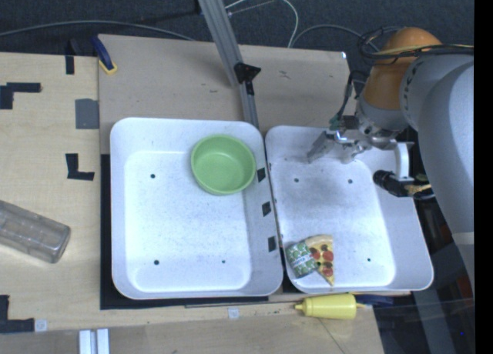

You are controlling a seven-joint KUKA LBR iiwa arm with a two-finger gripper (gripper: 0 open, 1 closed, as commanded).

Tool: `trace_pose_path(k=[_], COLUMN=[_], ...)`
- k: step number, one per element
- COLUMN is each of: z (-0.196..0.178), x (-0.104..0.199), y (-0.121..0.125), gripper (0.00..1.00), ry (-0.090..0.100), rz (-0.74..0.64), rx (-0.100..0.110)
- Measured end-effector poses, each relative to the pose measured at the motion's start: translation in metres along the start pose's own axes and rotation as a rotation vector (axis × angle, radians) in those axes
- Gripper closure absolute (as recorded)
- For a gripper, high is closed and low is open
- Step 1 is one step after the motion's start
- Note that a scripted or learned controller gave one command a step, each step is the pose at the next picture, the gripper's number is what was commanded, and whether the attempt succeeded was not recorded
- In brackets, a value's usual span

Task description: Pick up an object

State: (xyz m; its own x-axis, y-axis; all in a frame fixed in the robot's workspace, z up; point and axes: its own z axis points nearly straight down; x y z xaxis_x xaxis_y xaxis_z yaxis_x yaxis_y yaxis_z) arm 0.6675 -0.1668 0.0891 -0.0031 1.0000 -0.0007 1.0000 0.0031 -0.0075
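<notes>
The gripper [322,149] hangs spread open with nothing in it over the far side of the right bin [400,264], while the toy pizza slice [313,258] in the near left corner looks light and stiff, best pinched across its thin sides.

**Colours on the table**

Both bins [185,275] are white, their floors speckled with fine dark flecks and a few black dots. The bowl [223,164] is plain light green. The pizza slice [312,258] is yellow with red and green spots. At the table's near edge lies a yellow bottle [329,307]. The table [46,183] is pale wood with black tape marks; its middle panel is tan. The arm [439,106] is grey with an orange band. The tumbler [31,232] is clear.
</notes>
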Motion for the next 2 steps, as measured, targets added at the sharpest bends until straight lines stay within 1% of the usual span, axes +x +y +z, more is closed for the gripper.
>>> trace_pose_path(k=[1,2], z=[-0.013,-0.072], x=[0.000,-0.005], y=[0.001,-0.004], gripper=[1.00,1.00], ry=[-0.001,-0.001], rz=[-0.002,0.001], rx=[-0.004,-0.012])
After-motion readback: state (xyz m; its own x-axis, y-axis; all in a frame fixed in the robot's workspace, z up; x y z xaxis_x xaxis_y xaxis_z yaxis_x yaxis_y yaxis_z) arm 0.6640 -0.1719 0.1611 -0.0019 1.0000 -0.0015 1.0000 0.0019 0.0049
